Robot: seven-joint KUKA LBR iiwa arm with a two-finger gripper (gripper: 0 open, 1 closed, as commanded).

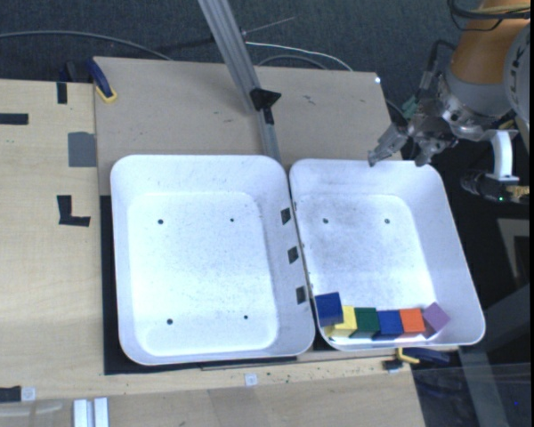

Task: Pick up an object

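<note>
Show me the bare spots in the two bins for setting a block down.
Left bin: its whole floor is bare. Right bin: bare from the far wall to mid-floor. Crowded along its near wall, where the blocks sit in a row.

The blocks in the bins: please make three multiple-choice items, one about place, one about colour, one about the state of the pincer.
1. Where do the blocks lie?
A. Left bin, middle
B. Right bin, near edge
C. On the bench

2. What colour is the block at the row's right end?
A. Purple
B. Red
C. White

3. Where is the pincer?
A. Among the blocks
B. Over the left bin
C. At the right bin's far rim, away from the blocks

Answers:
1 B: the row of blocks rests against the right bin near wall.
2 A: purple block.
3 C: pincer.
</note>
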